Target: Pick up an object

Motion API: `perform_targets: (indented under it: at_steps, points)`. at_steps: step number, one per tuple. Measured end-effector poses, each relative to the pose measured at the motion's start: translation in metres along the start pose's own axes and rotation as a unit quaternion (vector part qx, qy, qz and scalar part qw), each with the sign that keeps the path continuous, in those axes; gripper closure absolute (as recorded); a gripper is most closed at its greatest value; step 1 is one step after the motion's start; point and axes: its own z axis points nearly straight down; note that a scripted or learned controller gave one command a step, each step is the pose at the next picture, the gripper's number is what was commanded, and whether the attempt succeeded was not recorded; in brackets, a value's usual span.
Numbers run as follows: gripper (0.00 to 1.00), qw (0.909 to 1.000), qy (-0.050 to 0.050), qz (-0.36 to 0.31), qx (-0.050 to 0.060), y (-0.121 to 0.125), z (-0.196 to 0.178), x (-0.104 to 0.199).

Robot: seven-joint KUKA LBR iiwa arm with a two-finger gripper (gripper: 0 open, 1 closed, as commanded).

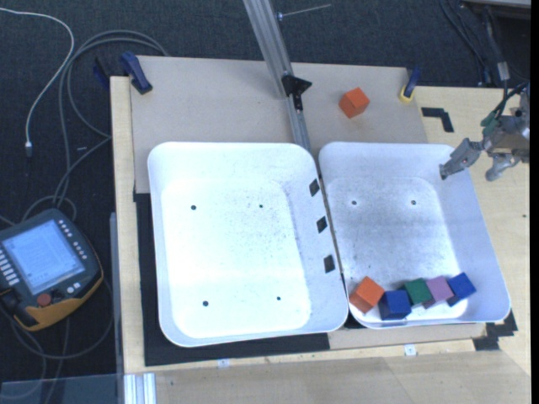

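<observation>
Several small cubes lie in a row along the front edge of the right bin (396,217): an orange cube (366,294), a blue cube (394,305), a green cube (418,293), a purple cube (440,289) and a second blue cube (461,286). My gripper (473,167) hangs over the bin's far right rim, well behind the cubes. It is open, its two fingers spread wide with nothing between them.
Another orange cube (354,102) sits on the brown board behind the bins. The left bin (168,225) adjoins the right one. A metal pole (269,40) slants down to the gap between them. A teach pendant (42,263) lies left of the bench.
</observation>
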Motion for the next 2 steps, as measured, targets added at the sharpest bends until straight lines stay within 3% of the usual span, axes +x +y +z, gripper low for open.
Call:
perform_targets:
  at_steps: [1, 2]
  points:
    - [1.0, 1.0, -0.001, -0.001, -0.002, 0.001, -0.012, 0.0]
    - [1.0, 1.0, 0.002, -0.003, 0.0, 0.005, -0.002, 0.072]
